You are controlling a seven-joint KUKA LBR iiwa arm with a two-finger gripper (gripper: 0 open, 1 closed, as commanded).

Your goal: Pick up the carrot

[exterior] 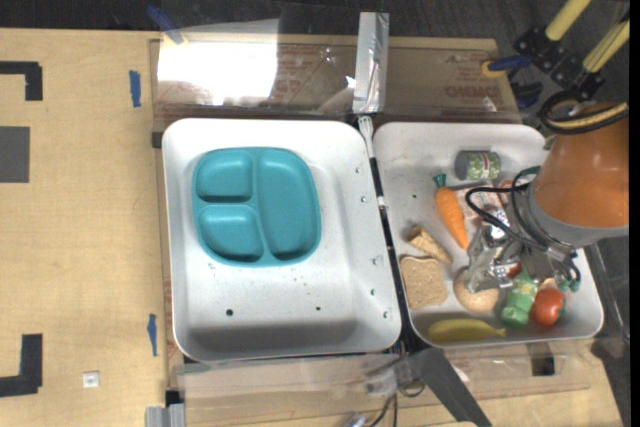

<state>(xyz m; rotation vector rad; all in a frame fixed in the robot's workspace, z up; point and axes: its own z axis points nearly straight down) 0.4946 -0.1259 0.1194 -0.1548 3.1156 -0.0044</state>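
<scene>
Orange plastic by the look of it, so the carrot (pixel 451 217) is probably light, stiff and a bit slick. It's lying just left of the gripper (pixel 487 260), untouched. Best grabbed across the fat middle. Gripper state can't be told.

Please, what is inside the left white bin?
The left white bin holds a teal divided plate with three compartments, lying flat toward the bin's far side. Whatever is under the plate is covered and cannot be seen.
</scene>
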